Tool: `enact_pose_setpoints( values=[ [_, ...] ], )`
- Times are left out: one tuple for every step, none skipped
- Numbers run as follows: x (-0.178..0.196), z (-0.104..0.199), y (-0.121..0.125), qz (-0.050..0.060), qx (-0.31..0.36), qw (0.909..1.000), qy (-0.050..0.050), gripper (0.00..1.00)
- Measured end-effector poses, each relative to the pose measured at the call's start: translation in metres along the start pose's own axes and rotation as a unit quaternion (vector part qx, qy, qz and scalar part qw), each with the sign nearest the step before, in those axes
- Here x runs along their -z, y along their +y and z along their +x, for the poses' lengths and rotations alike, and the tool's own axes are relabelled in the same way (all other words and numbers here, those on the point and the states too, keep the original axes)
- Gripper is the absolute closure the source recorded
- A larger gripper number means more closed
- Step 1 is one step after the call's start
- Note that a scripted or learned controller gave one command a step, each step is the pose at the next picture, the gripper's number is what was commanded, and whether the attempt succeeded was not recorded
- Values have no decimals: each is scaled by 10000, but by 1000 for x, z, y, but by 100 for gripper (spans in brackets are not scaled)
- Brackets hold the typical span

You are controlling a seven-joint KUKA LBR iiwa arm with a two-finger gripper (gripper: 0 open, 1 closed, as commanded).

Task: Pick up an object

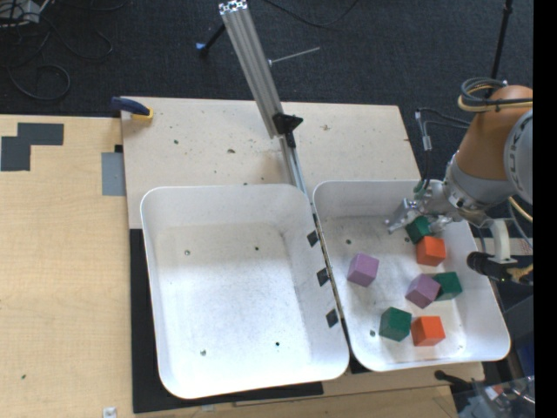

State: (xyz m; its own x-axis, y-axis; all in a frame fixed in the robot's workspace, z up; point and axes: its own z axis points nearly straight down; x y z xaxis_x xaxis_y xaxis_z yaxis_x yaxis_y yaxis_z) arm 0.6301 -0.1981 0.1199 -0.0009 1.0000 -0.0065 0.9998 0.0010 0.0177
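The grey arm with its orange band (492,146) leans in from the right, partly cut off by the frame edge, and its bulk covers the far right corner of the right-hand shallow white plastic bin (365,200). The silvery two-finger gripper (419,220) sits low over that bin, right on a dark green cube (419,230) that peeks out beneath the metal; most of that cube is hidden. How wide the gripper stands I cannot tell, and whether it truly grips the cube I cannot tell either.

Just beside, touching or nearly so, sits an orange cube (431,251). Further down the bin: a lilac cube (363,269) on its own, another lilac cube (423,290) pressed against a green cube (448,285), then a green cube (394,324) alongside a second orange cube (427,330). All look matte and blocky, foam-like perhaps.

The left-hand white bin (165,233) shows a speckled floor.
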Motion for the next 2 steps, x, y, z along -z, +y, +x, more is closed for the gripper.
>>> enact_pose_setpoints(
  values=[
    [9, -1, 0, 2, -1, 10000, -8, 100],
    [67, 6, -2, 70, 7, 10000, 29, 100]
  ],
)
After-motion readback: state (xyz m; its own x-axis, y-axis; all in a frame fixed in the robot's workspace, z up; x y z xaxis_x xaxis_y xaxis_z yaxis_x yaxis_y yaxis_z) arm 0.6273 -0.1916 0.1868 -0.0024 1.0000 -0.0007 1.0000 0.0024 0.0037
